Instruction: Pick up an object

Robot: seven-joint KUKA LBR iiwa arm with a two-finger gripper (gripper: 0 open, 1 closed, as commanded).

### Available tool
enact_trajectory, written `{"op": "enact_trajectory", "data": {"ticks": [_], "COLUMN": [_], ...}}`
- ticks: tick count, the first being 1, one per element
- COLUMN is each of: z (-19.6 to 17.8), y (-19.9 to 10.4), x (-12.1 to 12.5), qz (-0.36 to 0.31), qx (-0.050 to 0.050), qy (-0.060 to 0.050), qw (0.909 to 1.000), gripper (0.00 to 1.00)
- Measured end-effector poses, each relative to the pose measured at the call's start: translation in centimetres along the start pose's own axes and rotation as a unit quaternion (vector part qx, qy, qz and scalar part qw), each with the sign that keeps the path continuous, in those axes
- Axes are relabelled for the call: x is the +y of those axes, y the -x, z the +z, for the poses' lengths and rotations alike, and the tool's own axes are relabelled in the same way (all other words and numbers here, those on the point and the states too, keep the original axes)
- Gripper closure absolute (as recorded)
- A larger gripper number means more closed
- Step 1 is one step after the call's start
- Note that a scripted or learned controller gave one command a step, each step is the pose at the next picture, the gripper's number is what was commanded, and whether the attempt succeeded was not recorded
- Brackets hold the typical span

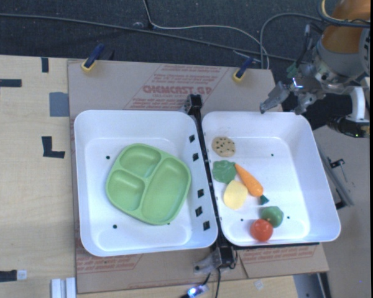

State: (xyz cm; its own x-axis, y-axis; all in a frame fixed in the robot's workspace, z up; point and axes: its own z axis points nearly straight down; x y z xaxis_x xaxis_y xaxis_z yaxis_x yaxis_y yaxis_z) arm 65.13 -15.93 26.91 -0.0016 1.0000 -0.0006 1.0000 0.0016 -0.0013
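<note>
Well, we see the gripper (286, 102) w/ fingers spread, holding nothing, above the right bin's (311, 166) far rim. Carrot (249, 179) (orange, tilted) lies inside nr the cookie (223, 145), yellow piece (235, 195) & tomato (261, 230).

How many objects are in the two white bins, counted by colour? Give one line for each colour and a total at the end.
Green: 3, the divided plate, a leafy piece and a round vegetable
Orange: 1, the carrot
Yellow: 1, a pale lemon-like piece
Red: 1, the tomato
Tan: 1, the cookie
Total: 7
</note>
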Motion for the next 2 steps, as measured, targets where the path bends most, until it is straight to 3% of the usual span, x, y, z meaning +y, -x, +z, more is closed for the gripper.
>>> {"op": "enact_trajectory", "data": {"ticks": [2], "z": [12.2], "y": [-1.3], "x": [-1.2], "qz": [0.0], "qx": [0.0], "qy": [-0.003], "qw": [1.0], "gripper": [0.0]}}
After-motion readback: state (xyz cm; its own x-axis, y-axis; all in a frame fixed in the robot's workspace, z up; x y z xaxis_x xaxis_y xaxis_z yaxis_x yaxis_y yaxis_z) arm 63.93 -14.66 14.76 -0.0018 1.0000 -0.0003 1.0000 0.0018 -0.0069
